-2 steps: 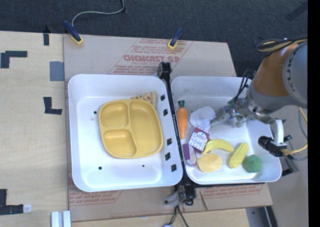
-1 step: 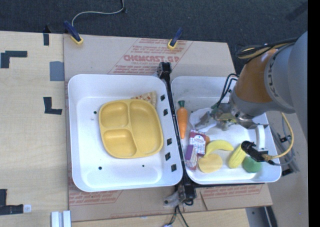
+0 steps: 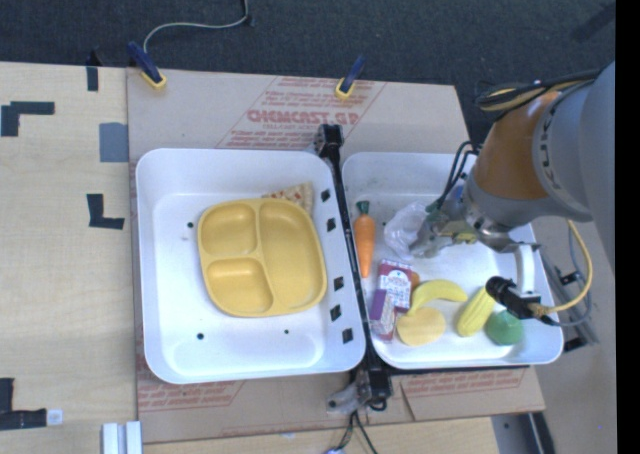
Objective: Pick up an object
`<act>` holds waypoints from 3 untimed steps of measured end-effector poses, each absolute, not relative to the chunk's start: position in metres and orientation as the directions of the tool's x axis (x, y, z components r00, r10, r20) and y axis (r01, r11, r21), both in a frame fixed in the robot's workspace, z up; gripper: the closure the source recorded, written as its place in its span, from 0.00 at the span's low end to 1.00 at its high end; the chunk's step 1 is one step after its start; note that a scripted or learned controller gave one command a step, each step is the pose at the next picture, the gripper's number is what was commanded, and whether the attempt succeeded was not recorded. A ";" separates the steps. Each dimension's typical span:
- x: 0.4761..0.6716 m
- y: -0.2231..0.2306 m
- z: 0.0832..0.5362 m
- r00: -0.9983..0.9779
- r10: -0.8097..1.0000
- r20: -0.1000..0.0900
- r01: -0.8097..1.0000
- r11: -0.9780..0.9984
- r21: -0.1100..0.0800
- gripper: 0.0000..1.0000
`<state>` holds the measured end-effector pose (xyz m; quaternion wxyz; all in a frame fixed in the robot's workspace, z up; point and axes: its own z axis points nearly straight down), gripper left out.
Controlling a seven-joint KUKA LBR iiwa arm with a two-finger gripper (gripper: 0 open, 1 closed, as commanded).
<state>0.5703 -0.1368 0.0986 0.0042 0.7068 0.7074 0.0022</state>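
End effector (image 3: pixel 432 238) low in my right white bin (image 3: pixel 400 170), over clear crumpled plastic (image 3: pixel 408 225); grip state I cannot tell.
Left white bin (image 3: pixel 160 242) holds a yellow sectioned plate (image 3: pixel 262 256); right holds carrot (image 3: pixel 365 242), banana (image 3: pixel 438 293), corn (image 3: pixel 475 312).

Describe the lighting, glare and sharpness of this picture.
Camera view: even, soft overhead light; faint shadows fall inside the left bin beside the yellow divided plate; the white bins look bright but not blown out; mild glare on the crumpled clear wrapper; the arm's wrist near the gripper is slightly soft, the rest reasonably sharp.
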 end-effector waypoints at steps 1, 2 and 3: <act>0.569 -0.137 0.097 -0.001 1.000 -0.002 1.000 0.001 0.006 0.00; 0.611 -0.113 0.087 0.002 1.000 -0.008 1.000 -0.002 0.004 0.00; 0.557 -0.104 0.088 0.006 1.000 -0.011 1.000 -0.006 0.009 0.00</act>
